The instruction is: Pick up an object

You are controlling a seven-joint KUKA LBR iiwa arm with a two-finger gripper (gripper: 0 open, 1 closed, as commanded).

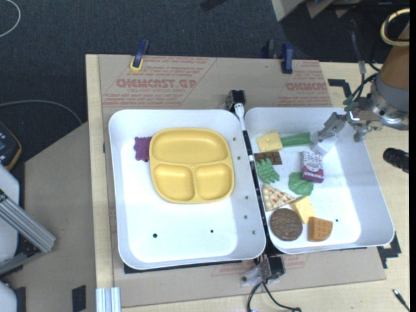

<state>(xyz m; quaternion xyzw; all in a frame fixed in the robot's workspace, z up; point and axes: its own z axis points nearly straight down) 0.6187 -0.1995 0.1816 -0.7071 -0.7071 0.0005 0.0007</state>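
Note:
My gripper [340, 132] hangs over the far part of the right bin [364, 194], open, with nothing between its fingers. One fingertip [323, 134] reaches down-left, just above a small purple and red packet [312, 166] with a white top. To the left of the gripper lie a green stick [296, 139] and a yellow block [269, 142]. Further forward are a brown bar [268, 158], a green leafy piece [266, 171], a green lump [299, 184], a checked wedge [275, 197], a yellow wedge [303, 208], a round brown cookie [286, 224] and an orange piece [319, 229].
The left bin [130, 226] holds a yellow three-part tray [192, 163] with a purple piece [141, 148] against its left side. The right bin's right half is bare white floor. Clamps [286, 57] stand on the board's far edge.

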